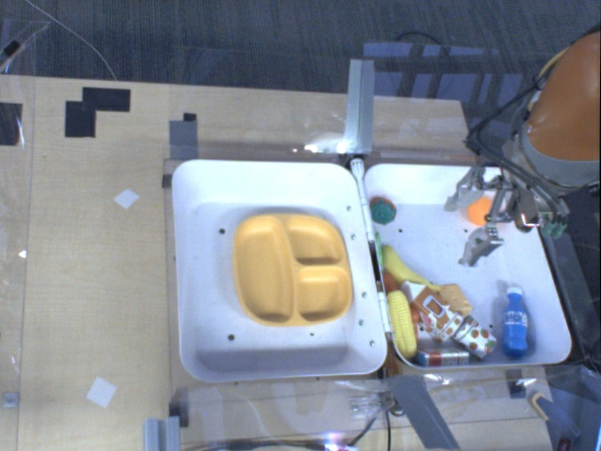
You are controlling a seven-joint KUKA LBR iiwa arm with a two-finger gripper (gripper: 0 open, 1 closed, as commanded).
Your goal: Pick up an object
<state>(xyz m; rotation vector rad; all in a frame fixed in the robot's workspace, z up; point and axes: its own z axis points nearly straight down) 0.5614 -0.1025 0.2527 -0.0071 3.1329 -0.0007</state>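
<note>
Camera view looks down on the gripper hanging over the upper part of the right bin, its two grey fingers spread apart with clear white bin floor showing between them, so the jaws stand open and hold nothing. Just beside the upper finger, partly hidden by the wrist hardware, an orange ball glows bright and round; whether metal touches it cannot be told. Measured from that right bin, the other things sit like this: a small teal ball lies against its left wall near the top; a yellow banana curves along the same wall lower down, with a yellow corn cob just beneath it; a tan lump like a piece of bread rests near the middle of the lower half, touching a crumpled printed packet; a dark can lies on its side along the bottom wall; and a blue bottle with a white cap lies close to the lower right corner. Left of the right bin, touching it wall to wall, the left bin carries a yellow divided tray at its centre. Behind the gripper, the arm shows its orange band rising toward the upper right.
</note>
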